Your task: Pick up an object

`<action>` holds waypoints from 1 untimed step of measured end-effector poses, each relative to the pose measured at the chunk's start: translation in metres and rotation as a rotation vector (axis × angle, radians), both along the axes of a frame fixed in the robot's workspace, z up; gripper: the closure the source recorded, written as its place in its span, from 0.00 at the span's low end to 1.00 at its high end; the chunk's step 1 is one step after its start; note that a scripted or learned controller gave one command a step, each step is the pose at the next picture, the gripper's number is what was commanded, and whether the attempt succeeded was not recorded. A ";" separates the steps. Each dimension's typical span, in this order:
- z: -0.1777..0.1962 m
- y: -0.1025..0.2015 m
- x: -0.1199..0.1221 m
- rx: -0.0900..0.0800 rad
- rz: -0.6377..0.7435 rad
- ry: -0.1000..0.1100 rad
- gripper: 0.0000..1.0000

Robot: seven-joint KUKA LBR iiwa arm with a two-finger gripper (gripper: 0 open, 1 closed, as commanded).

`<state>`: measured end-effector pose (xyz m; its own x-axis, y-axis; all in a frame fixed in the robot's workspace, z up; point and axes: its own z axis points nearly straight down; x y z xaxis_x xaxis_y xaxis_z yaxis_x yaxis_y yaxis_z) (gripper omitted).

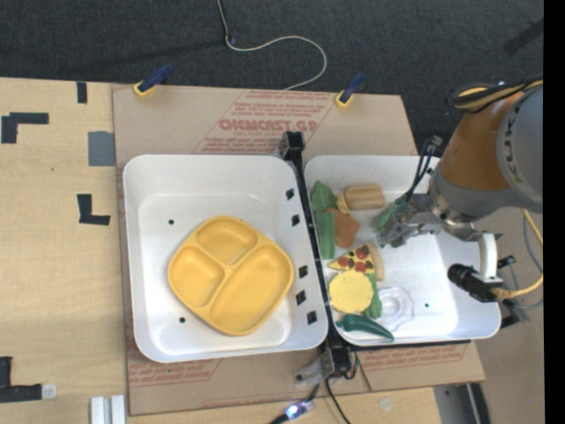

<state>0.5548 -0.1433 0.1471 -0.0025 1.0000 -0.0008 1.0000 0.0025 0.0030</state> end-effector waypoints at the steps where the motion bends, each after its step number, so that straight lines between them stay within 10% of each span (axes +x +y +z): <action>1: 0.045 0.005 0.007 0.000 0.000 -0.001 1.00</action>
